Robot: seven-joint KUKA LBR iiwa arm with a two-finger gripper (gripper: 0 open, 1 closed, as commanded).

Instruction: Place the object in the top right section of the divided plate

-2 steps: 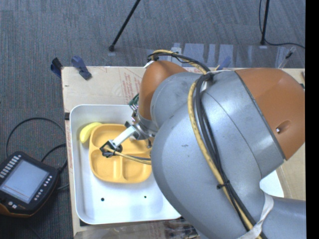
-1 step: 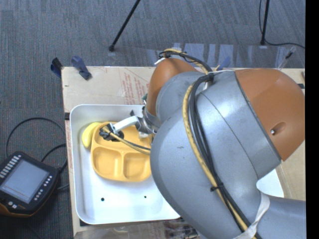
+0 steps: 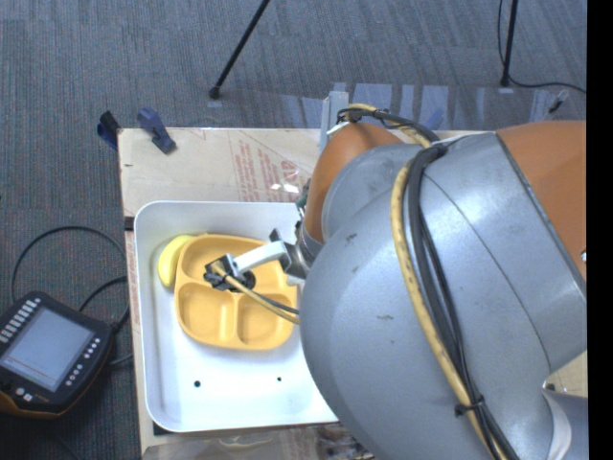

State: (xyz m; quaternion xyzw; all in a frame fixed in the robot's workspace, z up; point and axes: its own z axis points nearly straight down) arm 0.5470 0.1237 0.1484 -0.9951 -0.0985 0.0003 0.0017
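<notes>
A yellow divided plate (image 3: 213, 316) lies in the left white bin (image 3: 230, 391), toward its upper half. A pale yellow rounded object (image 3: 170, 261) rests against the plate's left rim, outside the compartments as far as I can tell. My gripper (image 3: 287, 253) hangs low over the plate's upper right part, at the end of the big grey arm (image 3: 450, 295) that reaches in from the right. Nothing is visibly held in it. The arm's bulk hides the plate's right edge.
The grey and orange arm covers the right bin and most of the bench's right side. Brown cardboard (image 3: 230, 161) lies behind the left bin, with a blue clamp (image 3: 155, 129) at its far left corner. A teach pendant (image 3: 43, 353) sits on the carpet to the left.
</notes>
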